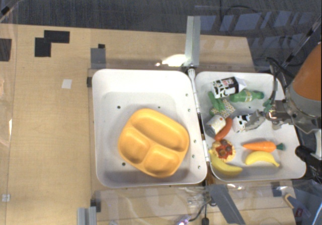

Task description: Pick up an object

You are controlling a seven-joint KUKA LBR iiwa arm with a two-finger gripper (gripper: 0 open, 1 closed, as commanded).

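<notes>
Pincer (257,120) low in the right bin (294,168), reaching in from the right; cannot tell whether it is open or closed. Black-and-white toy (241,122) just beside its tip. Carrot (260,145) and yellow banana (261,158) just in front of it. Green bottle (244,96) and black can (225,86) beyond it. Yellow divided plate (153,141) well off to its left, in the left bin (108,93).

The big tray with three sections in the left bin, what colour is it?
Yellow-orange all over; the tray shows in the camera view.
</notes>
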